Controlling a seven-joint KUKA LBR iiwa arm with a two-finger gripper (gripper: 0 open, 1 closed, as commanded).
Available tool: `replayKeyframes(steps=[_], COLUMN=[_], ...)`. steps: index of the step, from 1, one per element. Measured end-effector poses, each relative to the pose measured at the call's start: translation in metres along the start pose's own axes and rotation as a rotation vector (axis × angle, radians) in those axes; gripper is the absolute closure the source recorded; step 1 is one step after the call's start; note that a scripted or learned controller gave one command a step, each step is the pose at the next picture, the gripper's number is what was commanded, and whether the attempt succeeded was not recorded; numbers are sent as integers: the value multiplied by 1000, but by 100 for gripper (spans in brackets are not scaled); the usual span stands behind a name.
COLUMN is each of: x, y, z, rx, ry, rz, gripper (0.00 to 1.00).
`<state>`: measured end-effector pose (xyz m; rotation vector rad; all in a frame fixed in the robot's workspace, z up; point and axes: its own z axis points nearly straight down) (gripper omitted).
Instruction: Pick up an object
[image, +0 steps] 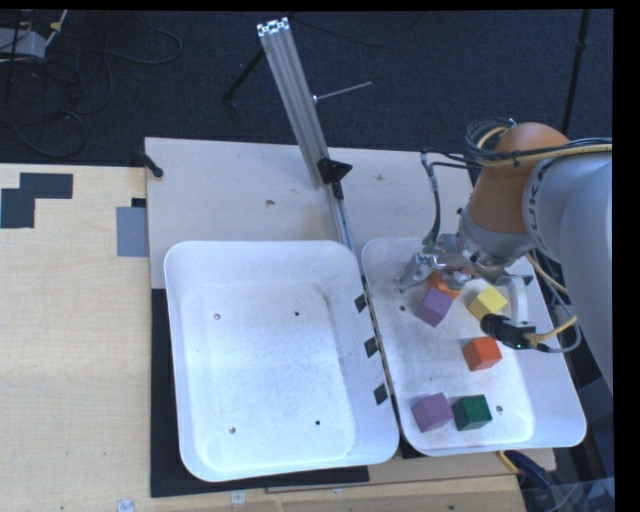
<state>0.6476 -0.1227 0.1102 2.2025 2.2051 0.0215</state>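
From beside the bench, the gripper hangs low in the right bin just above the tilted purple block, its closure impossible to tell, so the approach step seems in hand; the near-cubic block shows no clear long axis, and descent must centre on it.

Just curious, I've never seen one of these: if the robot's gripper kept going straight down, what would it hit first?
Probably the upper purple block, lying just below the gripper in the right bin. Depth is hard to judge from this slant.
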Motion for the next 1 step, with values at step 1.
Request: replayKeyframes(steps=[1], x=[0], y=[0], z=[0], rx=[-1], ry=[0], rz=[0], gripper=[0])
